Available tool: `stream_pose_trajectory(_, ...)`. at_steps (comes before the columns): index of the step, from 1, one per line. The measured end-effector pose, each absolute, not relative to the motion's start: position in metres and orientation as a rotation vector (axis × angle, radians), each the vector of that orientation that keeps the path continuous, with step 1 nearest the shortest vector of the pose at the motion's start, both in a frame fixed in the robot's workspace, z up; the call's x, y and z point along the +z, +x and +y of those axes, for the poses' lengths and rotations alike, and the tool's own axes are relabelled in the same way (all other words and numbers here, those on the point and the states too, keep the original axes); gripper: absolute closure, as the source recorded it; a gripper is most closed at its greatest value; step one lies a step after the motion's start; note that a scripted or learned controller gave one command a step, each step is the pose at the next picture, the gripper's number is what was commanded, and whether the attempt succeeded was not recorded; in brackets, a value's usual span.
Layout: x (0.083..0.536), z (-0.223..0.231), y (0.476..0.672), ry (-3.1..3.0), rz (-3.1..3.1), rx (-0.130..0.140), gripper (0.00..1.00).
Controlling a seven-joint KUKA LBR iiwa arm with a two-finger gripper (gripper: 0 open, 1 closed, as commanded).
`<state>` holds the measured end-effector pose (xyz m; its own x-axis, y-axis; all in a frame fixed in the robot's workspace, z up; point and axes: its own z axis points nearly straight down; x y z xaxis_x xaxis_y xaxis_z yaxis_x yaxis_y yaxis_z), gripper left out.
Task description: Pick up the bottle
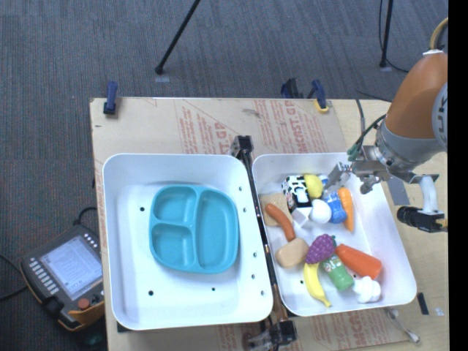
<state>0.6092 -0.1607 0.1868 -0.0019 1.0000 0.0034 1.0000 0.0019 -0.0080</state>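
A small blue bottle with a white cap (329,210) lies in the upper middle of the right bin (395,232), between a black-and-white toy cow (297,190) and an orange carrot (346,208). A second, green bottle-like toy (338,274) lies lower down, beside a bunch of purple grapes (320,248). My gripper (352,178) hangs over the bin's upper right part, just above and to the right of the blue bottle. Its fingers are spread, with nothing between them.
The right bin also holds a yellow lemon (313,185), a sausage (280,221), a piece of bread (292,254), a banana (315,284), a large carrot (359,261) and a white toy (368,289). A blue divided plate (194,227) lies in the left bin (124,284).
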Motion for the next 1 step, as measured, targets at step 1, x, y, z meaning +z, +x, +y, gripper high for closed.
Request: stream_pose_trajectory(1, 0.193, -0.16, 0.6096, -2.205, -2.217, 0.009, 1.0)
